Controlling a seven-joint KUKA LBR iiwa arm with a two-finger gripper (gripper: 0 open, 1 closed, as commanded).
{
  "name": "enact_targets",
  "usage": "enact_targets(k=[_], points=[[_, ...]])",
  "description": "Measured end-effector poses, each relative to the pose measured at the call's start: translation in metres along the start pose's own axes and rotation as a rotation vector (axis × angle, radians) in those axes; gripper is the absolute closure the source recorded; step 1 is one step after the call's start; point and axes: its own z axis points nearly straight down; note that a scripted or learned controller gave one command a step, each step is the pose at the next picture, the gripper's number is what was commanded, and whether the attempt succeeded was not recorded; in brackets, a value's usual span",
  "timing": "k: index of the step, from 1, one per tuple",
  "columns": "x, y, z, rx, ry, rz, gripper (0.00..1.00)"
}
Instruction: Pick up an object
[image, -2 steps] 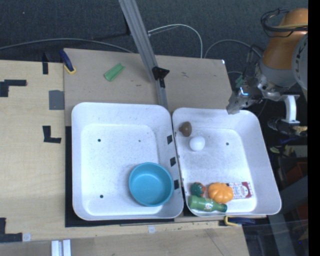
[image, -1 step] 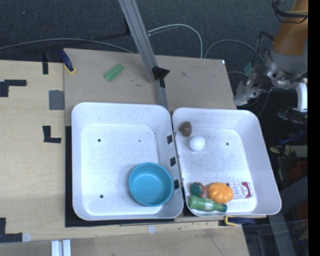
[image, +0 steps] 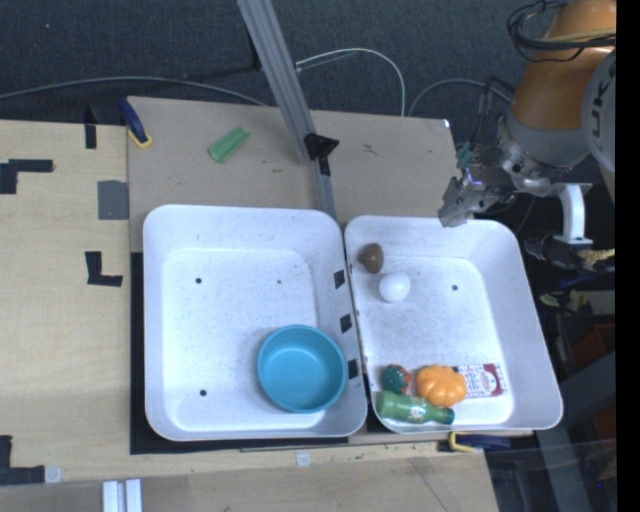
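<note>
Arm enters from the right, orange band at top right corner. Tool (image: 455, 212) sits over the far right corner of the right bin (image: 530, 330), just at its rim; cannot tell whether it is spread or pressed together (too small and dark at this angle). Nothing visible in its grip.

Right bin contents: brown ball (image: 371, 257) near the far left corner, white ball (image: 394, 288) just beside it on the near side. Along the near edge, a cluster: orange pumpkin-shaped item (image: 440, 384), green bottle-like item (image: 412, 408) touching it in front, small green/red piece (image: 394, 378) at the left, red-and-white packet (image: 487, 380) to the right, partly under the orange item. All well apart from the tool.

Left bin (image: 165, 300): blue bowl (image: 301, 367), upright, near the right front corner.

Tabletop (image: 400, 160) behind the bins: green block (image: 228, 144), lying loose. Grey pole (image: 285, 75) slants down to the gap btw. the bins.
</note>
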Motion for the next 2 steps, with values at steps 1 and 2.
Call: enact_targets(k=[1, 2], points=[[0.046, -0.012, 0.001, 0.000, 0.000, -0.001, 1.00], [0.096, -0.030, 0.023, 0.003, 0.000, -0.001, 1.00]])
